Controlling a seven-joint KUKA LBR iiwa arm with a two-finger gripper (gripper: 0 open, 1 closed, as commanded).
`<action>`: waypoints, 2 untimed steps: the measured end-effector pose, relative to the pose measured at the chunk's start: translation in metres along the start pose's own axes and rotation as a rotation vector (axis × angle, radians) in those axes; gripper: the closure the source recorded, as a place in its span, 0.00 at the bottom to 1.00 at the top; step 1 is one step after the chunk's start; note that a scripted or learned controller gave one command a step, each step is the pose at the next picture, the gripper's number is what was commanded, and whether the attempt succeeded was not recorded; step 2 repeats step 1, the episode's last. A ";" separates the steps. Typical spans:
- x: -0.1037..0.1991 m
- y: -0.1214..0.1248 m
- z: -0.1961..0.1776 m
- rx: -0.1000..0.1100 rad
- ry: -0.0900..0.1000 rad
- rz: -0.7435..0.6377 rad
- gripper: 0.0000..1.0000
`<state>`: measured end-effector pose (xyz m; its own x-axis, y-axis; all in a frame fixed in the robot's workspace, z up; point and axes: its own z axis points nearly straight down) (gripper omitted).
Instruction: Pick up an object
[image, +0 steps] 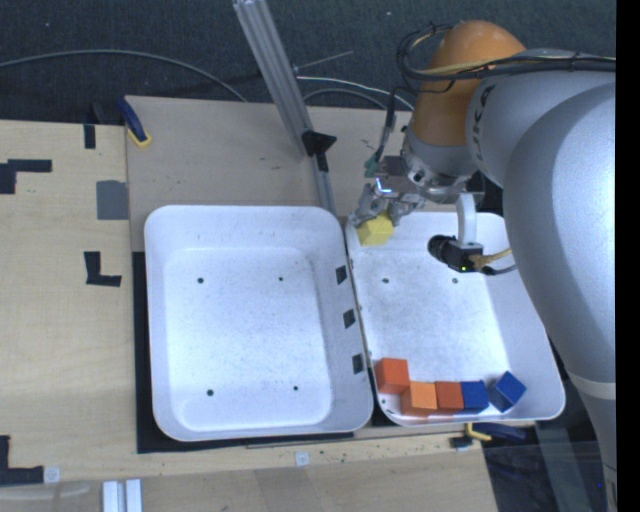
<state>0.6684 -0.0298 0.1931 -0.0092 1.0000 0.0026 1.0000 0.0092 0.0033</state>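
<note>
A small yellow block was at the far left corner of the right bin, just under the hand. The block looked lifted a little above the bin floor and it sat between the tips of the hand, so the hand seemed to be closed on it, with the fingers only a narrow gap apart. The hand pointed down and to the left from the grey arm, which had an orange band above the wrist and reached in from the right side.

At the near edge of the same bin lay the other blocks in a row: an orange block, a second orange block, a third orange block, then a blue block and another blue block, this last one turned at an angle. They were touching or almost touching each other.

The left bin stood just beside the right one on the tabletop. A metal rail rose slanted behind the bins.
</note>
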 end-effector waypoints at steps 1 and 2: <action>0.082 -0.024 0.002 0.006 -0.001 0.000 1.00; 0.082 -0.024 0.002 0.006 -0.001 0.000 1.00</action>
